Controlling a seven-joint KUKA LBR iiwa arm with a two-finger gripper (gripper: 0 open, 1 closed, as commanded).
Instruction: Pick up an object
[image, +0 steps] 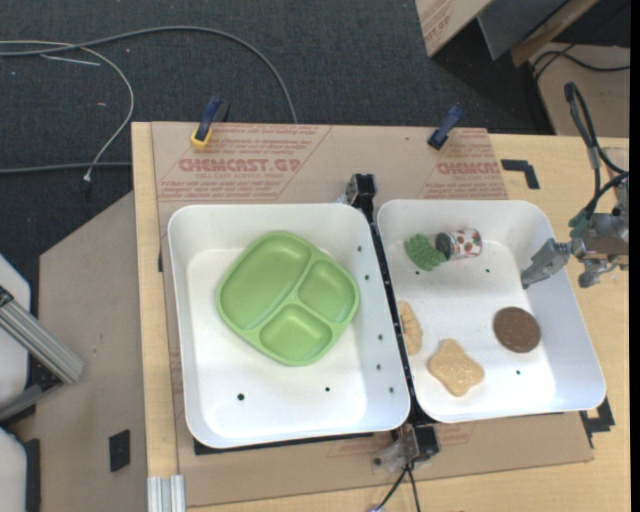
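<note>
Objects lay loose in the right bin (570, 330): a brown disc (517, 329), a tan biscuit-like piece (456, 367), a green leafy item (427, 250) touching a spotted cup (463, 243). The pincer (548, 262) hung at the bin's right wall, above the disc and apart from it; its state could not be told

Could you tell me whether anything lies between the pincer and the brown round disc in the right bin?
Nothing visible does. The pincer hangs at the right bin's upper right edge, and only bare white floor separates it from the brown disc. The tan biscuit-shaped piece lies off to the disc's lower left.
</note>
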